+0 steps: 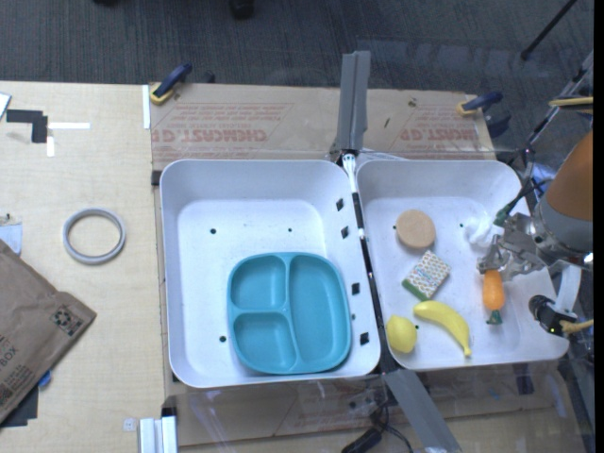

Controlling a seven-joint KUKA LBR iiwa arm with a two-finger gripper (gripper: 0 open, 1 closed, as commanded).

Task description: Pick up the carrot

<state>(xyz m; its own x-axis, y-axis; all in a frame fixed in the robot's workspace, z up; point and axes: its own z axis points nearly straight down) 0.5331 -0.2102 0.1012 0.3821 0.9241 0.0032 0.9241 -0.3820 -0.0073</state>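
The carrot (493, 293) is short and orange with a dark green stub at its lower end. It lies in the right bin (444, 185) near the right wall. My gripper (497, 260) reaches in from the right and hangs just over the carrot's upper end, at or very close to touching it. The metal wrist parts hide the point where they meet.
In the right bin lie a banana (445, 324), a lemon (401, 334), a green and white block (427, 275), a round tan disc (415, 228) and a white crumpled piece (477, 226). A teal divided plate (287, 311) sits in the left bin (189, 253). A tape roll (94, 235) lies on the bench.
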